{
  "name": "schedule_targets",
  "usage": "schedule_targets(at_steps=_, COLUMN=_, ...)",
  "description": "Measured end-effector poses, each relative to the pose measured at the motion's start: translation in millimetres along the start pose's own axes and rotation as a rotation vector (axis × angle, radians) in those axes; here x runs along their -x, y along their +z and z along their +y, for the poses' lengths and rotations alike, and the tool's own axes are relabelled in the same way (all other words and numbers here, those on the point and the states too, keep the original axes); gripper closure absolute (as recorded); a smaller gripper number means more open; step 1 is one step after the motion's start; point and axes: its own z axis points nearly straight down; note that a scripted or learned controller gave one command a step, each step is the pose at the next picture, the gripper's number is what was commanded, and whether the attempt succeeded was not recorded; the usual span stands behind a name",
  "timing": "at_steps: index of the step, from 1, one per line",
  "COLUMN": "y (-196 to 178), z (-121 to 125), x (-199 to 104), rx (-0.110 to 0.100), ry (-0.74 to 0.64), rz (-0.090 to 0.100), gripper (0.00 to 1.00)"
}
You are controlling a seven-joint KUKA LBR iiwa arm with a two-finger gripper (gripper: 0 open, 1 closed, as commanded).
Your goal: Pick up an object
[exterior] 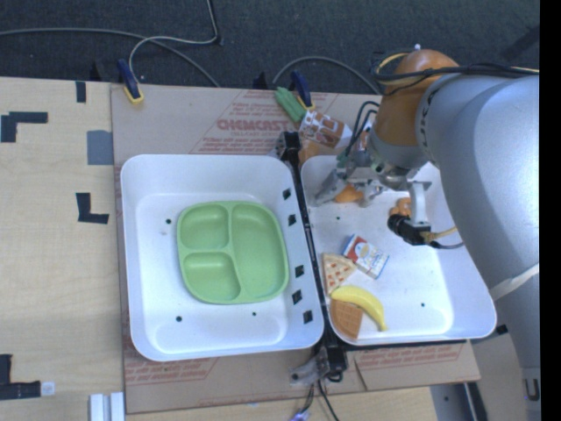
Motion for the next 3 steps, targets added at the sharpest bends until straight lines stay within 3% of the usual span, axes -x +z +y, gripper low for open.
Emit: schedule_targets(at_steps=3, y=-0.1, z=0.2, x=0.2, rx=0.001, ry=0.0, rz=0.001, gripper=0.0)
